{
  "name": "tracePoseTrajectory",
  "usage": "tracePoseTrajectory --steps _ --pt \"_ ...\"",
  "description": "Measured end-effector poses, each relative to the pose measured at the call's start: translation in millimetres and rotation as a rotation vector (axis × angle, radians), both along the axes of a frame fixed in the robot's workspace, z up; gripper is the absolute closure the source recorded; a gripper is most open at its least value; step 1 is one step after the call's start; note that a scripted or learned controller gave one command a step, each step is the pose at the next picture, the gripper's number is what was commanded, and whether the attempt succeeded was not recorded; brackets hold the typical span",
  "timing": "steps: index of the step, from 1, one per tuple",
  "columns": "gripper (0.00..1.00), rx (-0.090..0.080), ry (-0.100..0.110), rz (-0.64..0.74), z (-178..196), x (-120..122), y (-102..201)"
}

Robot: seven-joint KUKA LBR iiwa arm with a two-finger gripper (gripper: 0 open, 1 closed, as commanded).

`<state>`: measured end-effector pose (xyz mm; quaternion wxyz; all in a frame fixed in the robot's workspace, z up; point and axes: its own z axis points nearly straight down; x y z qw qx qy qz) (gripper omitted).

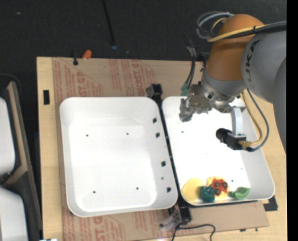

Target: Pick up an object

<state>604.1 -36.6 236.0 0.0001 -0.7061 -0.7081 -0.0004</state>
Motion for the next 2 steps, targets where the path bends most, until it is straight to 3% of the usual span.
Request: tracePoseTrajectory --steps 2 --pt "1.00 0.000 0.000 0.001 16 -14 96"
